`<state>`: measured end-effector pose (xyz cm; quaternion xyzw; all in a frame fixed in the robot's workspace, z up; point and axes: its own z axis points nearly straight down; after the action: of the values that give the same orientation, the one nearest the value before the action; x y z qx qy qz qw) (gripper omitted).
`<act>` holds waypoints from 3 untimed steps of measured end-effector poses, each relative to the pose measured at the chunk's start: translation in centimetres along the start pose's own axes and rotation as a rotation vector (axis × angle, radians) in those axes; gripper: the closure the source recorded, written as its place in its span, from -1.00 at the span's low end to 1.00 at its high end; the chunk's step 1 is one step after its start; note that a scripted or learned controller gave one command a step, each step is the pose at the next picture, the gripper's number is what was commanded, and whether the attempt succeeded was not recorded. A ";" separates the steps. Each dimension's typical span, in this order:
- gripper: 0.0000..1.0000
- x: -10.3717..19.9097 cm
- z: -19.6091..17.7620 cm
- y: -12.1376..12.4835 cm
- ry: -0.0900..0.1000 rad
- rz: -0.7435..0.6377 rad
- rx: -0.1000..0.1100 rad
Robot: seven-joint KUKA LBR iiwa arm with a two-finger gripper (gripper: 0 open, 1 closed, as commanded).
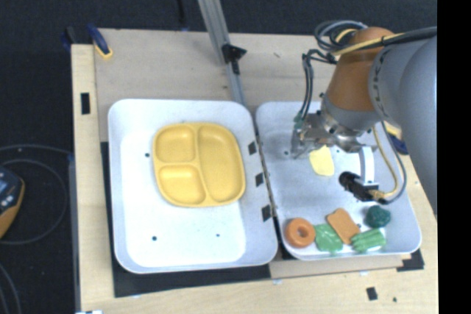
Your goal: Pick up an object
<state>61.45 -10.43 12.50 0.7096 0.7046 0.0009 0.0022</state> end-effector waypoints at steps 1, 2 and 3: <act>1.00 0.1 -6.5 0.4 0.000 -0.009 -0.003; 1.00 -0.1 -10.9 0.6 0.001 -0.010 -0.002; 1.00 5.5 -12.0 0.2 0.003 -0.015 0.001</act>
<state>61.62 -4.87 24.53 0.7044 0.7098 0.0018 0.0009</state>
